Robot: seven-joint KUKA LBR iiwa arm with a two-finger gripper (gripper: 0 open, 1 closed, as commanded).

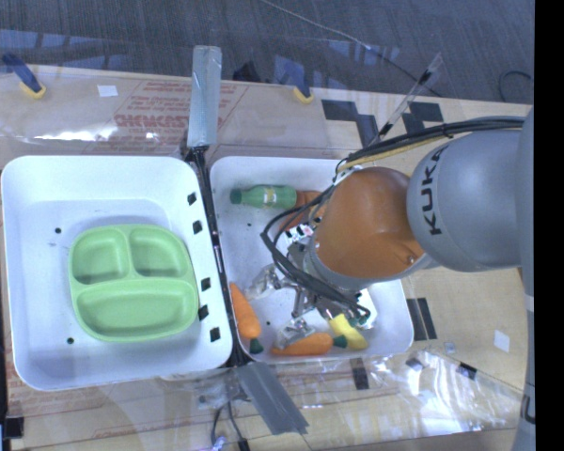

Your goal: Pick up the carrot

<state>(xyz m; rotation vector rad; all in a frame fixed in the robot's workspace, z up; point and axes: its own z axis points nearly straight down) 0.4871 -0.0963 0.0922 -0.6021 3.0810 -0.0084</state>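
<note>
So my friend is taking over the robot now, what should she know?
Gripper: low in the right bin, and I can't tell if it is open or shut.
Carrots: one by the bin's left wall, one along its near wall, right under the gripper.
Done: nothing shown as lifted.
Left: grab a carrot and raise it.
Green tray sits in the left bin.

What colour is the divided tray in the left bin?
Light green tray, seen plainly in the camera view.
</note>
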